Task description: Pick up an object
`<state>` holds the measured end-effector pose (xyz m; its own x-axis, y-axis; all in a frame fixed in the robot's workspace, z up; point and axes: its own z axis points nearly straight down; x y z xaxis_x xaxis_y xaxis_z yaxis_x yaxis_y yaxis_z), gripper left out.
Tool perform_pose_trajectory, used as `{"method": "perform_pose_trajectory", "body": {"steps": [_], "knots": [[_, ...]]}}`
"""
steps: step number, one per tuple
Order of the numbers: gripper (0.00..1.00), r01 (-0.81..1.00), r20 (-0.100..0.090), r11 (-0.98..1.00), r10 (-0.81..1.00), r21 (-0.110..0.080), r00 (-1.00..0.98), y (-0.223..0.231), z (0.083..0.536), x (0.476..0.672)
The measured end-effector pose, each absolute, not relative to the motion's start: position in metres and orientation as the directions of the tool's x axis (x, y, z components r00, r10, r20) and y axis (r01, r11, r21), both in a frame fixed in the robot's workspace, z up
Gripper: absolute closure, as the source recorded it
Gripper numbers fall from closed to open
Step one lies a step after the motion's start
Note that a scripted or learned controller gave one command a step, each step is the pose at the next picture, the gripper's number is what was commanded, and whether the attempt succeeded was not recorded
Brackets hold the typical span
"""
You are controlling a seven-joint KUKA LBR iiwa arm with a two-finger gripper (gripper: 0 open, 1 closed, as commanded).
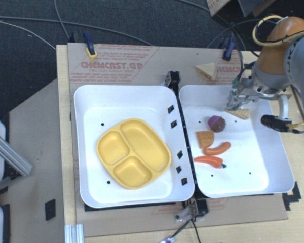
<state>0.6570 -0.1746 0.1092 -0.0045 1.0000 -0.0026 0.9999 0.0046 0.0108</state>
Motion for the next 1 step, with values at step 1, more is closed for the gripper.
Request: {"method": "perform_pose_trajectory", "body": {"steps": [1], "knots": [[1.0, 1.0, -0.002, 0.001, 1.0, 0.008, -0.001, -0.1758, 0.1753, 0.6596]]}}
